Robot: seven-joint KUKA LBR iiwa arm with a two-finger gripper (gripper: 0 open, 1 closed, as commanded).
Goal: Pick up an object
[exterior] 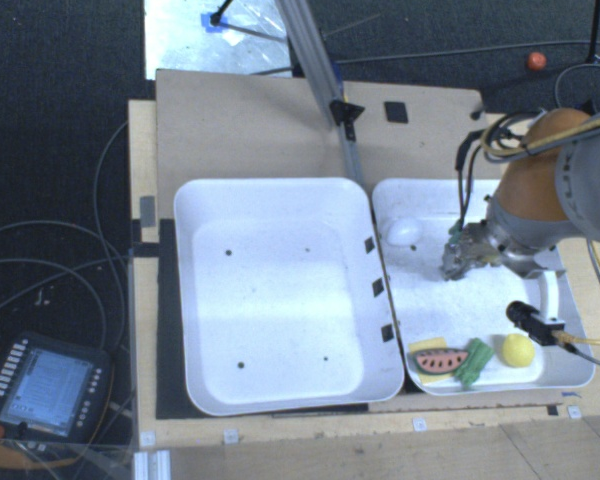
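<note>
Gripper (458,260) low in right bin (435,293), fingers unreadable to us; white object (401,232) left, watermelon slice (438,359), lemon (518,350) nearer. We judge approach under way; next, choose target, descend.

One fixed camera looks down aslant on both white bins (280,198) from above.

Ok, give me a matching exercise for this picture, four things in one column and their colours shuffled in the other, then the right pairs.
Things:
1. lemon
2. watermelon slice
3. egg
4. arm's wrist band

Colours:
A. white
B. orange
C. yellow
D. red with a green rind

Pairs: 1-C, 2-D, 3-A, 4-B
</note>
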